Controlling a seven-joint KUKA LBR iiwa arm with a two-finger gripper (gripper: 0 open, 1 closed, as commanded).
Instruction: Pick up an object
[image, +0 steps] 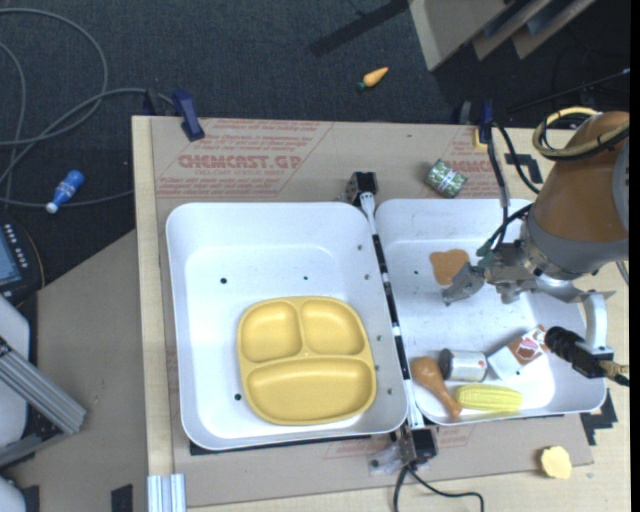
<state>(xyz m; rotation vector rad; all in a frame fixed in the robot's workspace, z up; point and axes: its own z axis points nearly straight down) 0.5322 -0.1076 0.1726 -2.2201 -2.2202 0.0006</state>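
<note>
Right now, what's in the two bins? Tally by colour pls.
Yellow: 2, divided plate, corn cob
Orange-brown: 2, flat piece, drumstick-shaped toy
Silver: 1, small can
Red-and-white: 1, small packet
Total: 6

The right bin (420, 225) carries several small objects. A flat orange-brown piece (447, 264) lies in its upper middle part, just left of the end effector (468, 285); I cannot tell if they touch. Near the front edge there is a tan drumstick-shaped toy (433, 379), lying at a slant with its thick end toward the back. Just right of it a small silver can (464, 366) lies on its side. A yellow corn cob (488, 399) lies flat in front of the can, touching the drumstick's thin end. Further right, a small red and white packet (528, 348) rests tilted.
</note>
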